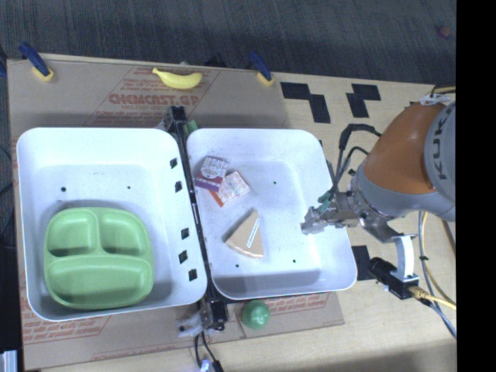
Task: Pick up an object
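Observation:
In the right bin (306, 149) lie a tan wedge-shaped piece (248, 236) near the middle front, a small purple-and-white packet (211, 169) and a red-and-white packet (232, 187) toward the back left. My gripper (316, 220) hovers over the right edge of this bin, well to the right of the wedge, with nothing visibly between its fingers. The grey and orange arm (403, 165) reaches in from the right.
The left bin (35, 149) holds a green divided tray (98, 256). A yellow banana (178, 77) lies on the cardboard behind the bins. A green ball (254, 314) sits in front of the right bin. Blue clamps (36, 61) hold the cardboard's back edge.

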Tool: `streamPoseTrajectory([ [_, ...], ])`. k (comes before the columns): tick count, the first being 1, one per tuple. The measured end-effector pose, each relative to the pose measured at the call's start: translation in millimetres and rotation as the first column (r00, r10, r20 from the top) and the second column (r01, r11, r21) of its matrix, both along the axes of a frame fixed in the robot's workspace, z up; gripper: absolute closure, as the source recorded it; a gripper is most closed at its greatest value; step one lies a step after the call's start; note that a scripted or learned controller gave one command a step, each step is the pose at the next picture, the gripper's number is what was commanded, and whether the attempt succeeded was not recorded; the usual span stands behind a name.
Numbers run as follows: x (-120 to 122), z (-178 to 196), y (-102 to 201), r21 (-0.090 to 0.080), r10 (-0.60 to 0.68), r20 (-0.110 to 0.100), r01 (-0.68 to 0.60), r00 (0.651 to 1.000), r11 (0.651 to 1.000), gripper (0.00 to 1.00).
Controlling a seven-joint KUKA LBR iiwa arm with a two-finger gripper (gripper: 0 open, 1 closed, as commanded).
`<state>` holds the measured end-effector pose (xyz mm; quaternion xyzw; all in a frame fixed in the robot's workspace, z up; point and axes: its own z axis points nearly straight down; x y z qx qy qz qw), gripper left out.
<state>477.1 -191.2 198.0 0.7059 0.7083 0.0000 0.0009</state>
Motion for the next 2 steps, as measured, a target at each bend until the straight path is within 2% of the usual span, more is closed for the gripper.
streamPoseTrajectory([
  [2,0,12,33,0.000,0.004,-0.001,-0.004,1.000,1.000,1.00],
])
